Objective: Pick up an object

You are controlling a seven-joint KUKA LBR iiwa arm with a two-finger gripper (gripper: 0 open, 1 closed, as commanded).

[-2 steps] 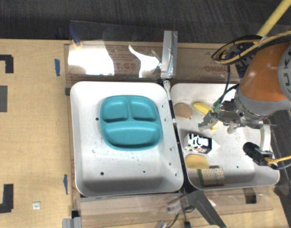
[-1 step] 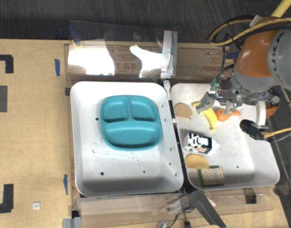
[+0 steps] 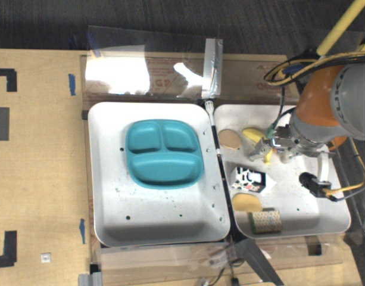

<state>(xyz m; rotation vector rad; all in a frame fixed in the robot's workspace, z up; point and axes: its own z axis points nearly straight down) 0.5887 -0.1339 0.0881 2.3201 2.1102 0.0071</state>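
- White plastic makes up both shallow bins: the left bin (image 3: 111, 219) carries a teal divided plate (image 3: 164, 152) lying flat near its middle, and the right bin (image 3: 334, 219) carries the smaller things.
- Grey with an orange band, the arm (image 3: 334, 106) reaches in from the right, over the upper part of the right bin.
- The gripper (image 3: 265, 148) sits low at the arm's end, right against a yellow object (image 3: 252, 136) in the bin's upper left; whether it is apart or together cannot be told from this view, nor whether it holds anything.
- A tan round piece (image 3: 229, 139) lies just left of the yellow object, near the wall between the bins.
- Below the gripper lies a black-and-white patterned object (image 3: 250, 179).
- Further down sit a tan bun-like object (image 3: 246, 202) and, just beside it to the lower right, a speckled cylinder (image 3: 265, 220) lying on its side.
- A black part with a yellow cable (image 3: 316, 185) hangs over the bin's right half.
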